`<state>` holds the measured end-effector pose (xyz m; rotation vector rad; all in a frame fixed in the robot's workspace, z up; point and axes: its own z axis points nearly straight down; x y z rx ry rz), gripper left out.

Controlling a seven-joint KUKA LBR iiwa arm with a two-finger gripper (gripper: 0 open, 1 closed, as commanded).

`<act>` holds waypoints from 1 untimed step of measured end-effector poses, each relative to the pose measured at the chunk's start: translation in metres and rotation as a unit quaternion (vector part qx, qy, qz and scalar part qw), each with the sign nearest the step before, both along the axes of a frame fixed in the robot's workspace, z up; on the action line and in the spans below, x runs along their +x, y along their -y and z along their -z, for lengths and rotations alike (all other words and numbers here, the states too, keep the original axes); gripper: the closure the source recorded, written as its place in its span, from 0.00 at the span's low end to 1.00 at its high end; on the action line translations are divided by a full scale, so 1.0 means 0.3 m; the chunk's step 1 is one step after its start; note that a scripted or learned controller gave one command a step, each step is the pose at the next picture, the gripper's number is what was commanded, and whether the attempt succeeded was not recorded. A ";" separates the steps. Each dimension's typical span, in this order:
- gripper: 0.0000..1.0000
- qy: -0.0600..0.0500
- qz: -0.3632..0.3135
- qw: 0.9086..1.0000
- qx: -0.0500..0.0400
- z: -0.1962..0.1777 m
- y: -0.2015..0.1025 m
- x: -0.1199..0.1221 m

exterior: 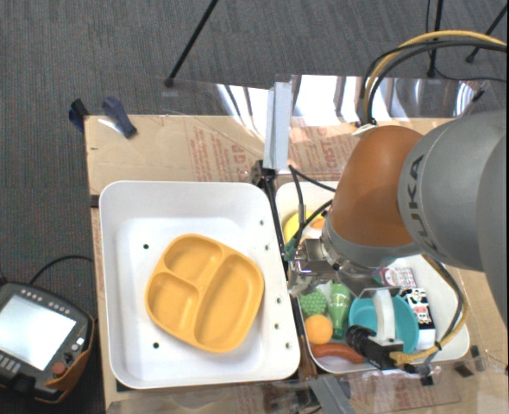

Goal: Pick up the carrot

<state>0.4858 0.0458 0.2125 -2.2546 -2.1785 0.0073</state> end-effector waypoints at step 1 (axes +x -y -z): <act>1.00 0.007 -0.119 0.993 -0.001 -0.576 0.150 0.041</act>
